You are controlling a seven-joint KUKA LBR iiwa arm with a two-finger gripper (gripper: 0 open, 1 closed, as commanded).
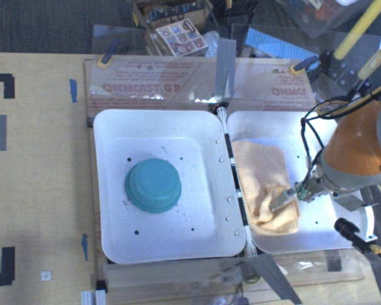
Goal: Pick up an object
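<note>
A teal bowl (153,184) lies upside down in the middle of the left bin (114,132). A tan cloth (261,176) lies crumpled along the left side of the right bin (317,234). The arm reaches in from the right, its orange band above the wrist. My gripper (281,201) is low over the cloth's lower right part, its tip against the folds. I see nothing lifted off the bin floor.
A divider (232,170) with small bolts runs between the two bins. Black cables (308,138) loop above the arm over the right bin. Clear plastic sheets and clutter lie behind the bins.
</note>
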